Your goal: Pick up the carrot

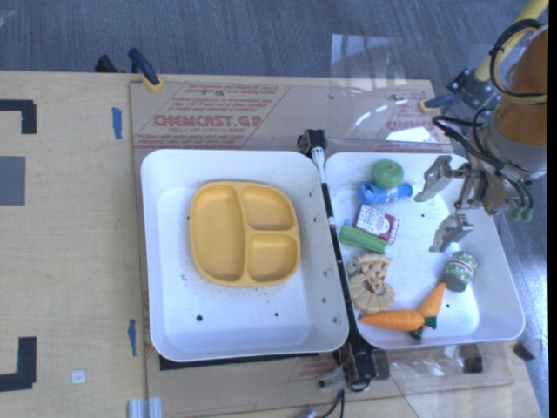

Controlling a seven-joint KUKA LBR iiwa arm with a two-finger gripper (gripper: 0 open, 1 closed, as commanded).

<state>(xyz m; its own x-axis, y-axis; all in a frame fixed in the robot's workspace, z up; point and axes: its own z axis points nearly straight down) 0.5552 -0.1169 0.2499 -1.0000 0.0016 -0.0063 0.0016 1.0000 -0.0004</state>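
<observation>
Lying near the front edge of the right bin point(509, 316), the carrot point(393, 320) runs lengthwise along that edge, its green top toward the right and its tip toward the left bin point(165, 259). Above the bin's right side, the gripper point(452, 205) hangs with jaws apart, holding nothing.

The right bin point(500, 259) is crowded along its left and bottom: a carrot point(393, 320) lies near the front wall, a second carrot point(432, 300) angling into it, a cracker-like piece point(372, 283) just above. Bare white floor lies open mid-bin, below the gripper point(452, 207).
</observation>
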